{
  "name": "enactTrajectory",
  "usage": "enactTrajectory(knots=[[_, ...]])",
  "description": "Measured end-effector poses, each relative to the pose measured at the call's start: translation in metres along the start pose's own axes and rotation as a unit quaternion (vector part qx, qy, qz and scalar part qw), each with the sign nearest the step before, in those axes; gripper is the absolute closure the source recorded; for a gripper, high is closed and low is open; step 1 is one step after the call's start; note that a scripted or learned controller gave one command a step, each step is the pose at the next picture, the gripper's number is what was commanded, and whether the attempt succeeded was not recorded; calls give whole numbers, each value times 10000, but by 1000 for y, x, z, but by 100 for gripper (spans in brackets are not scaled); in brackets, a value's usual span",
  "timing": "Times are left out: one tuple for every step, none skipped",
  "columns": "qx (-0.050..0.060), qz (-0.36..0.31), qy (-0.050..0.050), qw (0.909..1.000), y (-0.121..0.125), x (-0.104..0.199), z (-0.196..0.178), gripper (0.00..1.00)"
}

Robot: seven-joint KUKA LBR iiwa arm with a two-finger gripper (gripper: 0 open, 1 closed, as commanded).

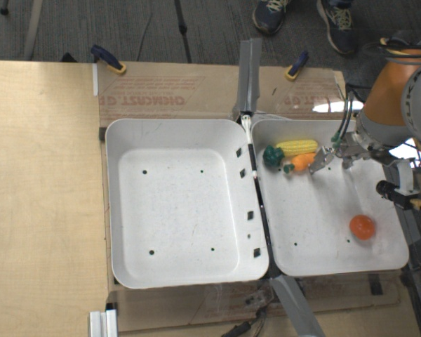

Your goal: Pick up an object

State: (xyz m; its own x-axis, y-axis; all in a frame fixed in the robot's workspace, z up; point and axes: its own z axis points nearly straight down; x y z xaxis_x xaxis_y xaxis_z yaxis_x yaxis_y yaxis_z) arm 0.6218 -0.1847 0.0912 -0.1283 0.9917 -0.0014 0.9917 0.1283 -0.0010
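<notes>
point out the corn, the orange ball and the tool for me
corn [297, 147], camera view, middle of the yellow cob in the right bin
orange ball [362, 227], camera view, centre of the ball near the right bin's lower right
tool [321, 161], camera view, between its fingertips beside the small orange toy

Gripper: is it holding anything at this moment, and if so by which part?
Cannot be told. The gripper sits low in the right bin, right beside the carrot and corn, but no object shows between its fingers.
</notes>
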Motion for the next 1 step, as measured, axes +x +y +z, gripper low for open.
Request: enactTrajectory(knots=[[1,-993,7,9951,5,78,0,0]])
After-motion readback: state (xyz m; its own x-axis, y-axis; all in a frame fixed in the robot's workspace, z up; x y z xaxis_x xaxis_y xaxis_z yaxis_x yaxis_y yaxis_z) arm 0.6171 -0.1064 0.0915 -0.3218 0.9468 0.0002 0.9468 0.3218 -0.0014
